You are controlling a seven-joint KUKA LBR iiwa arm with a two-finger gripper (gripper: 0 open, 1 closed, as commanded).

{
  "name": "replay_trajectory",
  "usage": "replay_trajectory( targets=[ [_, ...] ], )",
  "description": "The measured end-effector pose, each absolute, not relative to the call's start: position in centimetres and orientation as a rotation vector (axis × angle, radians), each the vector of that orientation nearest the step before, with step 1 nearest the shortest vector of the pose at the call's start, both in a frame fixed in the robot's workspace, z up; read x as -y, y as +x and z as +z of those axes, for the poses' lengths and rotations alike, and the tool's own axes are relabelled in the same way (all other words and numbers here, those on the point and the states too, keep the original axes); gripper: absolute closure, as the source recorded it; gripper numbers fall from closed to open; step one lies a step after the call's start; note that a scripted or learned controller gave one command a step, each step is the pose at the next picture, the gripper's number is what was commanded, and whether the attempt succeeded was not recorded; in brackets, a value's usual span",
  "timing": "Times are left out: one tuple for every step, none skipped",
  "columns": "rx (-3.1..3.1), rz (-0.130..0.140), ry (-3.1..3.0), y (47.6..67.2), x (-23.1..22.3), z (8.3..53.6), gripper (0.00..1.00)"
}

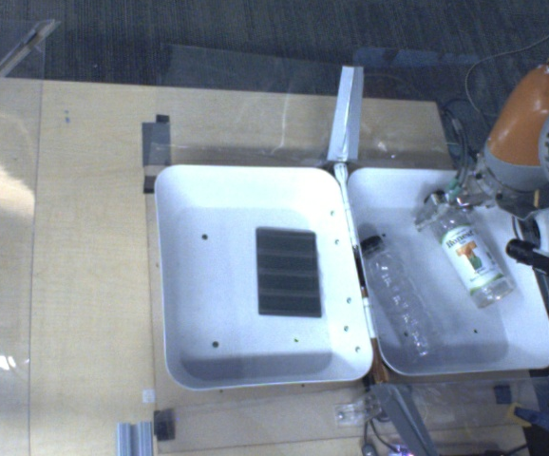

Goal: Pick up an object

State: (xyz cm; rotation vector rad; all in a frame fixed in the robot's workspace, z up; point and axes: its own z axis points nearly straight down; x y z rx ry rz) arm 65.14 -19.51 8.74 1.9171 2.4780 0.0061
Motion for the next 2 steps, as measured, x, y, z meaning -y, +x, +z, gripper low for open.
replay_trajectory(
  targets=[
    [-2.475,0.013,1.909,65.4,19.4,10.0,1.0],
    [-2.545,0.007,1.829,67.1,13.4,19.1,1.0]
  ],
)
